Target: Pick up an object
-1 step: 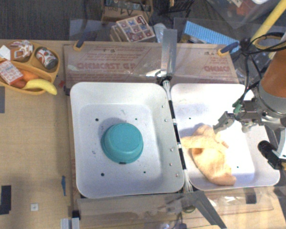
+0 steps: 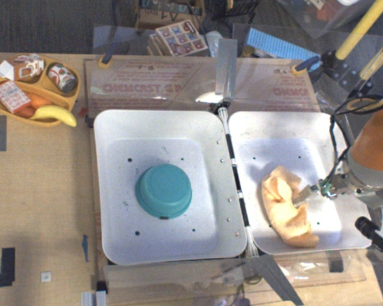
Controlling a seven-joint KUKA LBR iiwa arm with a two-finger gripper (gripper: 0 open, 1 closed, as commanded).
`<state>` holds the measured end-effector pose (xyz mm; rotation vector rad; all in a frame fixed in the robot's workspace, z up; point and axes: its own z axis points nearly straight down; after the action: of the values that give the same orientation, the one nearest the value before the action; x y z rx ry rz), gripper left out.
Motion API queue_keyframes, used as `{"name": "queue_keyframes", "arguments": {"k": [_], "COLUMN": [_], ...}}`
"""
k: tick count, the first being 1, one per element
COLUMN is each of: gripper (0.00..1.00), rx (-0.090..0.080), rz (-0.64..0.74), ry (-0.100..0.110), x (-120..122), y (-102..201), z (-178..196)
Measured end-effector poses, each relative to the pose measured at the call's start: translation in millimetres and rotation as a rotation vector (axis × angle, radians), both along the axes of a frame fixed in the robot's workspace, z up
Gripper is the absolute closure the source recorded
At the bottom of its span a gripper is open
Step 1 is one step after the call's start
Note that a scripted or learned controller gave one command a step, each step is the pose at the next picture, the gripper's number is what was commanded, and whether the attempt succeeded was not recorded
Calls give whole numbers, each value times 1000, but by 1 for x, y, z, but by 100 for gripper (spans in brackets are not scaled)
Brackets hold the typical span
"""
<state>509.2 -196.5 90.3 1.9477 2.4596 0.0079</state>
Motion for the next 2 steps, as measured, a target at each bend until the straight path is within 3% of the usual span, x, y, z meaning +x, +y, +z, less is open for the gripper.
{"name": "queue_keyframes", "arguments": {"k": [1, 2], "gripper": [0, 0], "rx": [-7, -10], "rz": [220, 269], "ry": [-10, -13], "x": [0, -23], "y": [57, 94], "z": [1, 1]}}
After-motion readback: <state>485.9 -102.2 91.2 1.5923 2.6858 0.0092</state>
